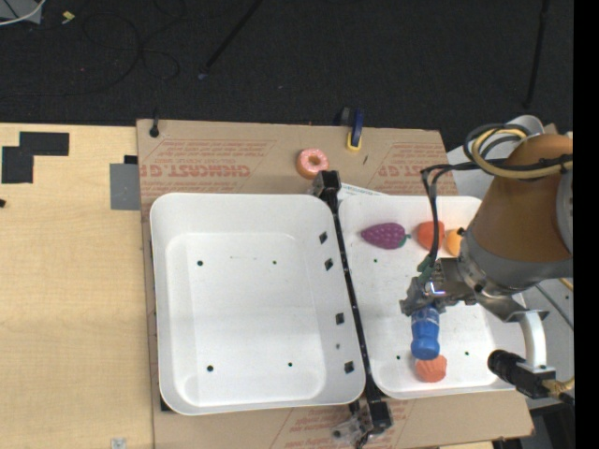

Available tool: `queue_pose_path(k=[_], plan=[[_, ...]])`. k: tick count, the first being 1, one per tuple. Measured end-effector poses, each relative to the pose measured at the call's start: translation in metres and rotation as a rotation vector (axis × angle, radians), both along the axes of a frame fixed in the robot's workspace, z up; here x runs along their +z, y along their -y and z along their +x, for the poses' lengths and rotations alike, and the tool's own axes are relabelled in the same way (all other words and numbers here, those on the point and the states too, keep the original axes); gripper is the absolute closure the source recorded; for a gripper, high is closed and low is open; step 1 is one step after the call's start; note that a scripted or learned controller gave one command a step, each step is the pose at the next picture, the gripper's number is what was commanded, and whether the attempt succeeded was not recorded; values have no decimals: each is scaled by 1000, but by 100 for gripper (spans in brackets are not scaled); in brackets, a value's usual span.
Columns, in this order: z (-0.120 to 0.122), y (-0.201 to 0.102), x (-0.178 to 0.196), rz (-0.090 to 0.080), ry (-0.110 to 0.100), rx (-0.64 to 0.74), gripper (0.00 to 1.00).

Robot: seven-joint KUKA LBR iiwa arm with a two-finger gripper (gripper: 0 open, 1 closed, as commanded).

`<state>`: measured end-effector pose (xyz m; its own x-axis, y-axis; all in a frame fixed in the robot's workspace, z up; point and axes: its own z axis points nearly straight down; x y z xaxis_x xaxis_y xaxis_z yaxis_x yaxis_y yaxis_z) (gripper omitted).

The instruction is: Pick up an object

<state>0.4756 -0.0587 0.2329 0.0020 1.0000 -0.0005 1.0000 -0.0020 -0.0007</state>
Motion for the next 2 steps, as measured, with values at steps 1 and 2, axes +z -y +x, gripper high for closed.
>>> queue_pose_path(k=[1,2], plan=[[2,111,-5,-4,-1,-8,100],[-1,46,-50,5,-7,6,100]])
